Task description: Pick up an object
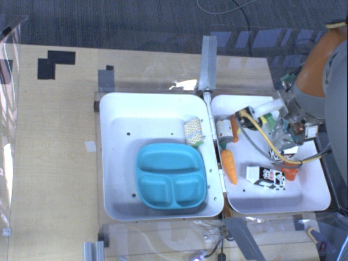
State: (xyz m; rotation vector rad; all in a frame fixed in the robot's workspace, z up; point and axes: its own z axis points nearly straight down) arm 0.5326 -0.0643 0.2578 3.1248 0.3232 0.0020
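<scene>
My gripper (282,139) hangs low over the right side of the right bin (304,200), with yellow and black cables looping around it. Under and beside it lie a small red-orange object (290,173) and a black-and-white patterned box (266,176). An orange carrot (230,167) rests by the bin's left wall. A small can (223,130) and a thin orange piece (235,128) sit near the bin's upper left. I see nothing clearly held by the gripper.
The left bin (117,145) holds a blue divided plate (171,176) and a small patterned yellow-white packet (193,131) against its right wall. A metal divider post (207,64) stands between the bins at the back. The grey arm with its orange band (321,58) fills the upper right.
</scene>
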